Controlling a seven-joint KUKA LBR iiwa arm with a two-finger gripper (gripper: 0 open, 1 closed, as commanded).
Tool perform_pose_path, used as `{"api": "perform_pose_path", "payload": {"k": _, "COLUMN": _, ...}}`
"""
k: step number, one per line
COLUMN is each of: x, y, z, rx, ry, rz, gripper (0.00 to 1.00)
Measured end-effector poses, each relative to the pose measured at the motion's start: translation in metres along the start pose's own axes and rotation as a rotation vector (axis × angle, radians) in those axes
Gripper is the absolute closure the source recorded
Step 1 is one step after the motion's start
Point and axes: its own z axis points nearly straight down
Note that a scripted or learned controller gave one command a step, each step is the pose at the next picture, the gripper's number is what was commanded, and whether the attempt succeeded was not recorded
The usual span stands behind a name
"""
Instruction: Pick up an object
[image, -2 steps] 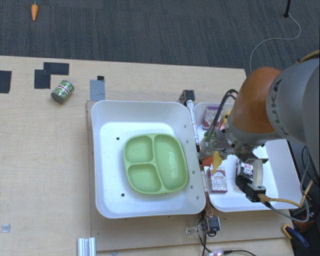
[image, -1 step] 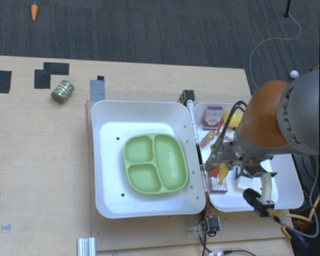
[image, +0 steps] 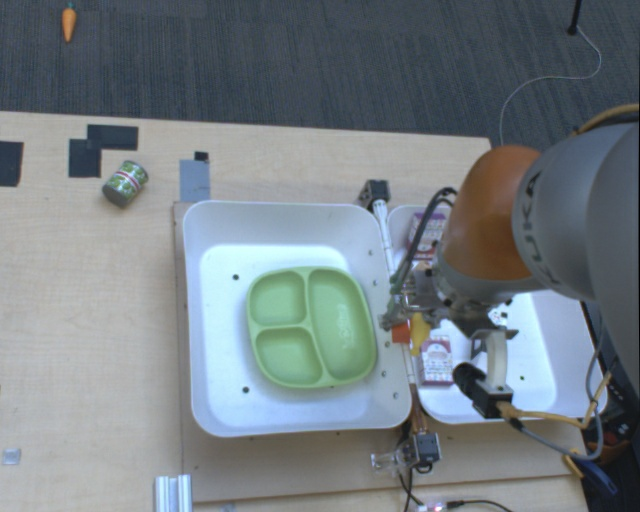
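Two white bins on bench (image: 90, 330). Fingers (image: 412, 325) over the divide between them, opening hidden — cannot tell. One green divided plate (image: 311, 327) just left; one red-white packet (image: 436, 360) just below-right.

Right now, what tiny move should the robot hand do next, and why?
Probably a short, straight drop. The hand hovers at the left end of the right bin, close above a small packet with a red and white label. Nothing can be seen between its fingers, so going down onto the packet seems the sensible next step.
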Motion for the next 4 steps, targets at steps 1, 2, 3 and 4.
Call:
{"api": "perform_pose_path", "payload": {"k": 1, "x": 0.012, "y": 0.041, "z": 0.000, "rx": -0.002, "ry": -0.002, "rz": -0.002, "gripper": 1.00}}
{"api": "perform_pose_path", "payload": {"k": 2, "x": -0.001, "y": -0.002, "z": -0.004, "rx": -0.019, "ry": 0.011, "rz": -0.007, "gripper": 1.00}}
{"api": "perform_pose_path", "payload": {"k": 3, "x": 0.002, "y": -0.014, "z": -0.003, "rx": -0.010, "ry": 0.009, "rz": -0.007, "gripper": 1.00}}
{"api": "perform_pose_path", "payload": {"k": 4, "x": 0.001, "y": -0.014, "z": -0.003, "rx": -0.009, "ry": 0.010, "rz": -0.008, "gripper": 1.00}}
